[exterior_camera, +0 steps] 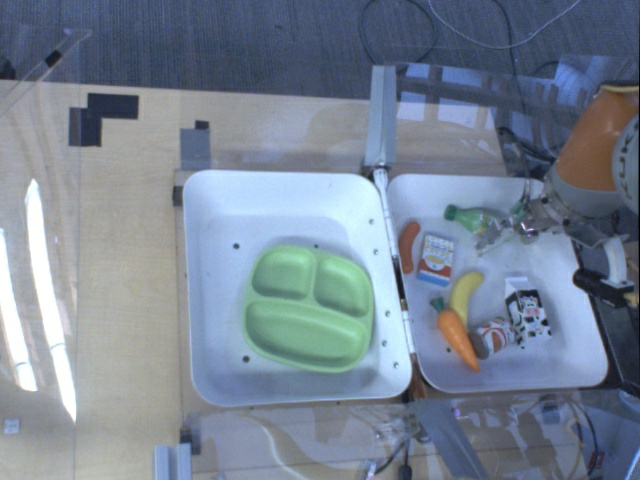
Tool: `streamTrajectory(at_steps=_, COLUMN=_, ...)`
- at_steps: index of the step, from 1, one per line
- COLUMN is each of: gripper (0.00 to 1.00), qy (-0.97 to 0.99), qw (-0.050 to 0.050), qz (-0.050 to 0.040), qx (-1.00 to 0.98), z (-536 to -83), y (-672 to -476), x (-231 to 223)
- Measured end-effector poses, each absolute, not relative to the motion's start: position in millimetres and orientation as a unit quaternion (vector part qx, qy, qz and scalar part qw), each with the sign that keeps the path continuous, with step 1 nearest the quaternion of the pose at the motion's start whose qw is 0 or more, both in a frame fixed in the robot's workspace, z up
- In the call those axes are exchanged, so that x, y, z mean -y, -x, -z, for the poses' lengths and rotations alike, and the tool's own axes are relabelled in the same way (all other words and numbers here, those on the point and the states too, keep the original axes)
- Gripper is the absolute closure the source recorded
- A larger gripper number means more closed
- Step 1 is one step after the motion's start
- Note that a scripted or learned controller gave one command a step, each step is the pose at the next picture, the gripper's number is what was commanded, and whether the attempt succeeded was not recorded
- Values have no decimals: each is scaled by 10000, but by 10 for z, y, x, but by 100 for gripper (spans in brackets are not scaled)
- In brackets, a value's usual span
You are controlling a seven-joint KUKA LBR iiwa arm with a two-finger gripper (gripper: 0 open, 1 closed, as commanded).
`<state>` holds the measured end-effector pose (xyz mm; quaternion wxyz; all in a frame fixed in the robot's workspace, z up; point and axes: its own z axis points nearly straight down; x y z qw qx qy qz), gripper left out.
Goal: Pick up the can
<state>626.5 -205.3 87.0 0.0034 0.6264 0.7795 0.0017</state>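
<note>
The can [492, 336] lies on its side near the front of the right bin [590, 368]. It is small, with a silvery end and a reddish label, and rests between a carrot [456, 336] and a black-and-white carton [528, 316]. My gripper [512, 226] hangs over the back of the same bin, right beside a green bottle [470, 216]. It is well behind the can and apart from it. The grey wrist with its orange band [598, 140] rises at the right.
The right bin also holds a red sausage [409, 245], a small juice box [436, 258] and a banana [464, 294]. A green divided plate [308, 308] lies in the left bin [210, 368]. A metal post [380, 118] stands behind the bins.
</note>
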Motion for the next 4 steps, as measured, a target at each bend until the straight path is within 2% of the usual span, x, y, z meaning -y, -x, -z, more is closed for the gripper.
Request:
streamTrajectory(at_steps=1, gripper=0, qy=-6467, qw=-138, qz=77, qx=-7626, z=-843, y=-6639, x=2052)
streamTrajectory(at_steps=2, gripper=100, qy=-6456, qw=-159, qz=110, qx=-7635, z=-920, y=-6623, x=2061)
streamTrajectory(at_steps=3, gripper=100, qy=-6783, qw=35, qz=-24, qx=-7348, z=-878, y=-6081, x=1788)
streamTrajectory(at_steps=4, gripper=0, qy=-6785, qw=41, qz=-22, qx=-7346, z=-877, y=-6082, x=1794)
